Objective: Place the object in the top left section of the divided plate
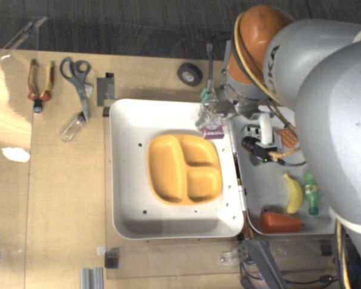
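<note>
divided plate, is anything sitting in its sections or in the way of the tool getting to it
Nothing visible. The yellow divided plate lies in the left bin with all its sections bare. The tool hangs just above the plate's upper right edge, with a small purple object at its tip.

Wooden bench (54, 209) with bright glare at left; scissors (78, 86) and pliers (39, 84) near the dark floor (120, 11) beyond.

The wooden counter (54, 179) carries two white bins: the left bin (129, 161) and the right bin (256, 188) touching side by side. Pliers (39, 84), scissors (78, 86) and a black wheel (190, 73) lie beyond them.
</note>
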